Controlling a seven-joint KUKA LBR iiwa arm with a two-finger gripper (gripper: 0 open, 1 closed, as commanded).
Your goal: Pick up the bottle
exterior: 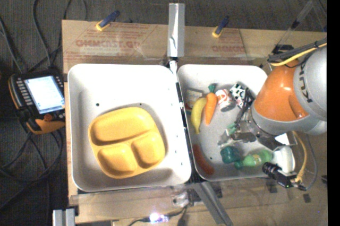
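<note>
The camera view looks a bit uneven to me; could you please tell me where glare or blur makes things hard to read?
In the camera view, the white bins are bright, nearly washed out; the yellow tray reads clearly; the bottle looks soft-edged beside the gripper, which sits in the arm's shadow.

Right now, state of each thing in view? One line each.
pincer: low in the right bin, just above the bottle, finger state unclear
bottle: green, lying on its side near the right bin's front wall
carrot: lying flat beside the banana
banana: lying flat along the right bin's left wall
yellow tray: right side up in the left bin
handheld screen: lit, left of the bench
</note>
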